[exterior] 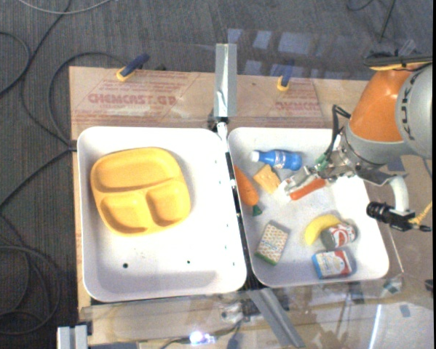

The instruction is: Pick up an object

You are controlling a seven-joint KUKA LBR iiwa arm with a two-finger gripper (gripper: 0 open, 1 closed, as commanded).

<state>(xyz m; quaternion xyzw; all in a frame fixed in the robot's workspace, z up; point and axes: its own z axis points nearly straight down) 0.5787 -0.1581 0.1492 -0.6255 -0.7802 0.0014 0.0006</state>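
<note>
Arm (392, 115) bent low over right bin (378, 267).

Even overhead light washed the white bins (159, 282) nearly to glare; shadows stayed soft, the dark floor (28, 64) dim, and the whole frame was slightly blurred.
</note>
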